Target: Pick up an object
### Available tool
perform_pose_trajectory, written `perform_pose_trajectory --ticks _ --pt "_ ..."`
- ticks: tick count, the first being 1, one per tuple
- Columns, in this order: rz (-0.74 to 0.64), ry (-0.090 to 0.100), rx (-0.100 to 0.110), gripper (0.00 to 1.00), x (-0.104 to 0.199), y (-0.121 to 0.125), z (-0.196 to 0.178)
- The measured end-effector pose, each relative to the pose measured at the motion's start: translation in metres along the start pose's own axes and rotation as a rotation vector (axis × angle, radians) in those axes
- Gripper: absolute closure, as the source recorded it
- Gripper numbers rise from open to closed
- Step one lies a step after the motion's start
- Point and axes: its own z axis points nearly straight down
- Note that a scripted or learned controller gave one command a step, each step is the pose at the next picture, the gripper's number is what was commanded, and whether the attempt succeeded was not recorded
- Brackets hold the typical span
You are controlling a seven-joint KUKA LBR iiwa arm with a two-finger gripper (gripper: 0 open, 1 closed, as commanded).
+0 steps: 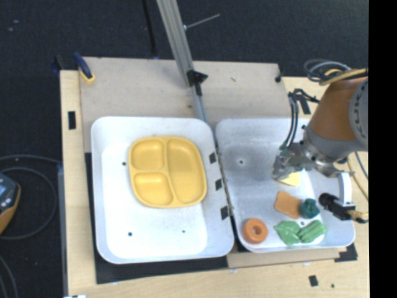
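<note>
Now pincer (285, 169) over yellow piece (290, 179); orientation unreadable.

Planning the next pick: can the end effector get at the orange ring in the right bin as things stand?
Probably yes. The orange ring lies flat near the right bin's front-left corner with nothing on top of it; the end effector hovers over the yellow piece nearby. The bin's wall close by could crowd a finger.

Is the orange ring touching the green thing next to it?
Apart. The camera view shows a strip of white bin floor between the orange ring and the green thing in the right bin.
</note>
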Motion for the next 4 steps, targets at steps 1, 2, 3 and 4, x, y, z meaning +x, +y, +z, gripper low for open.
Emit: perform_pose_trajectory --ticks 1,2,3,4 --pt "-0.003 0.000 -0.001 1.00 0.000 -0.003 -0.045" --pt "-0.008 0.000 -0.002 1.00 -0.003 -0.002 -0.088" --pt "-0.008 0.000 -0.001 1.00 -0.005 0.000 -0.123" --pt "-0.013 0.002 0.002 1.00 0.054 0.020 -0.115"
